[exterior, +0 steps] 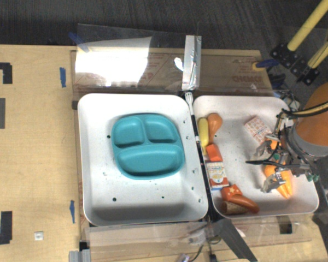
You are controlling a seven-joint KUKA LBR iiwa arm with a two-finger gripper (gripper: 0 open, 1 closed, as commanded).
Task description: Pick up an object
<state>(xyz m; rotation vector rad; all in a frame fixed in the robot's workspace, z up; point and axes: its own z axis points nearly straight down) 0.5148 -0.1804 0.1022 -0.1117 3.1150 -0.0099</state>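
Camera view shows me the gripper (273,165) low in the right bin (246,105), over an orange toy (284,185); I cannot tell its grip.

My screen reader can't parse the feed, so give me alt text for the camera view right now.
The arm's claw is down at the right side of the right white bin, among small orange toy items and near a patterned packet. More toy food, including a yellow banana-like piece, lines that bin's left wall. The left white bin holds a teal divided tray.
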